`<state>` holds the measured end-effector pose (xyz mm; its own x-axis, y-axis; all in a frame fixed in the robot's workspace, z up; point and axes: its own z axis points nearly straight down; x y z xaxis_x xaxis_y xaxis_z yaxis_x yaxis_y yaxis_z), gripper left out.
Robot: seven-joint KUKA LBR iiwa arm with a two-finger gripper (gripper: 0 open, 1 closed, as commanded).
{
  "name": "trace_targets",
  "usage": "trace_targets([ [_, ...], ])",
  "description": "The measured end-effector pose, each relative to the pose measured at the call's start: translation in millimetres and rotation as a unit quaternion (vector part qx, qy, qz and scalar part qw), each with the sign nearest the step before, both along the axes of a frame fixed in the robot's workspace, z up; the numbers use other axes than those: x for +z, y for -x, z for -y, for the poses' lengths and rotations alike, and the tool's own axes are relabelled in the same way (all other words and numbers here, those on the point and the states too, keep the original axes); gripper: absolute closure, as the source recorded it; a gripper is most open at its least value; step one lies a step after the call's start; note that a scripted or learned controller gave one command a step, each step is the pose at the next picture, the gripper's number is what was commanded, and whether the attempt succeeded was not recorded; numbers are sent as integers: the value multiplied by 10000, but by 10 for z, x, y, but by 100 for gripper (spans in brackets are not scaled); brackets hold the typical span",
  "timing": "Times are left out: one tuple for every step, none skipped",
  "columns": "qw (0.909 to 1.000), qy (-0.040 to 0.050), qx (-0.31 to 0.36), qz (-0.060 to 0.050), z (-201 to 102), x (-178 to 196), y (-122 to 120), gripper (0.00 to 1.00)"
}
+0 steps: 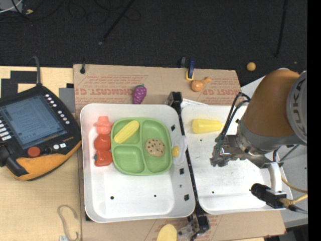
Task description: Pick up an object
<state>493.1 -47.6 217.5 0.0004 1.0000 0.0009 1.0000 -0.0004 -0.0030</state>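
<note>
Bins (133, 210), two: one green tray (131, 160), one corn (125, 130), one cookie (155, 146); end effector (220, 154) grip indiscernible.

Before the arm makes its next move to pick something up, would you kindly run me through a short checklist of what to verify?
1. Target in reach: yellow wedge-shaped block lies in the right white bin, near its far edge: ok.
2. Gripper over the right bin: ok.
3. Gripper above the block: not ok, it sits nearer the camera than the block.
4. Finger state: cannot tell.
5. Nothing held: cannot tell.
6. Green divided plate with yellow corn cob and cookie sits in the left bin, apart from the gripper: ok.
</note>
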Motion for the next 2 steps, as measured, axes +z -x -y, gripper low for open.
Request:
trace_targets([
  [10000,2,0,0,77,5,13,100],
  [10000,2,4,6,104,69,60,100],
])
